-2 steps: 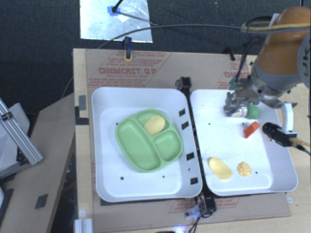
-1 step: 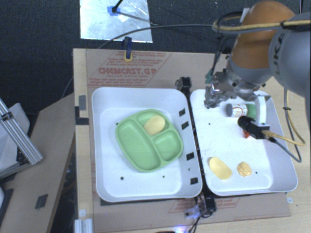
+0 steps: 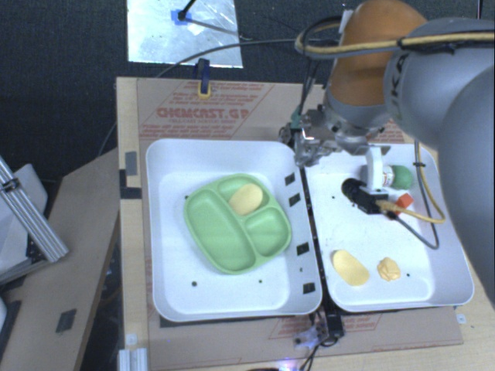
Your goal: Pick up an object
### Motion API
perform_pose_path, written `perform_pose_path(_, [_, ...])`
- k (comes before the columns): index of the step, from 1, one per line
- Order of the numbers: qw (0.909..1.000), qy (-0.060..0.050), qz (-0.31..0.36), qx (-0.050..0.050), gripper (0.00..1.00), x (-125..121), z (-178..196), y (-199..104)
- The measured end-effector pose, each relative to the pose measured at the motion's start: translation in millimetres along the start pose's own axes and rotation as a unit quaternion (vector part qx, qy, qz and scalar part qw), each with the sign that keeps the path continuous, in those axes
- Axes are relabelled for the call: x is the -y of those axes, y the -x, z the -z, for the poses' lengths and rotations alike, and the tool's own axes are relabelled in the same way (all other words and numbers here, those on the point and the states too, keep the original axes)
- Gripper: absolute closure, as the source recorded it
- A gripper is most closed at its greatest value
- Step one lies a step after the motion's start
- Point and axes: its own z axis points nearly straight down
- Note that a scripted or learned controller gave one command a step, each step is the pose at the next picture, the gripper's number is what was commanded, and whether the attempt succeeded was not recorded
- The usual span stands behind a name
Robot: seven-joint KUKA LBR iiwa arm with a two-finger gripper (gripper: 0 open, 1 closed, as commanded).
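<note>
The right bin (image 3: 441, 277) holds a flat yellow piece (image 3: 350, 268) and a smaller yellow lump (image 3: 388, 269) near its front. A green round thing (image 3: 401, 178) lies toward its back right. In the left bin (image 3: 166, 230) a green divided plate (image 3: 232, 230) carries a yellow lump (image 3: 247, 199) in its back compartment. My gripper (image 3: 307, 154) hangs low over the back end of the wall between the two bins, well behind the yellow pieces and to the left of the green thing. I see nothing held in it.
The big grey and orange arm (image 3: 402, 60) covers the back right of the bench. Cardboard (image 3: 209, 110) lies under both bins. A metal frame (image 3: 27, 215) stands off the bench at the left.
</note>
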Motion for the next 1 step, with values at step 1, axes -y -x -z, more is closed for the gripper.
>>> perform_pose_path(1, [1.0,-0.001,-0.002,0.0,1.0,-18.2,-15.6,-49.6])
